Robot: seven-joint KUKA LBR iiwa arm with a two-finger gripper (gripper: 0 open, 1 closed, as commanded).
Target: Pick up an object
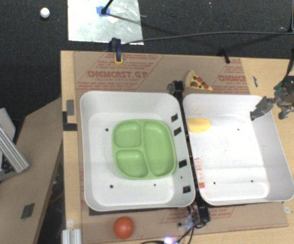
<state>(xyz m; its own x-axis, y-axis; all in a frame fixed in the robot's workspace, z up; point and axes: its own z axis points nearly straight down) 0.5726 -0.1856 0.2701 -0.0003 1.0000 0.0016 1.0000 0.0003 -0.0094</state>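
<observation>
We log the gripper over the right bin's far right rim, fingers spread apart with nothing between them. The yellow piece lies well to the fingers' left on that bin's floor, near the divider. Farther left, the green tray sits in the left bin; a pizza slice and a red ball lie outside the bins.

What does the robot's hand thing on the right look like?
The gripper is a small cluster of grey and dark metal parts, rather blurred here. Two dark, slim fingers stick out from it. A teal-tinted piece sits on its upper part, and thin dark cables or rods run above it.
</observation>
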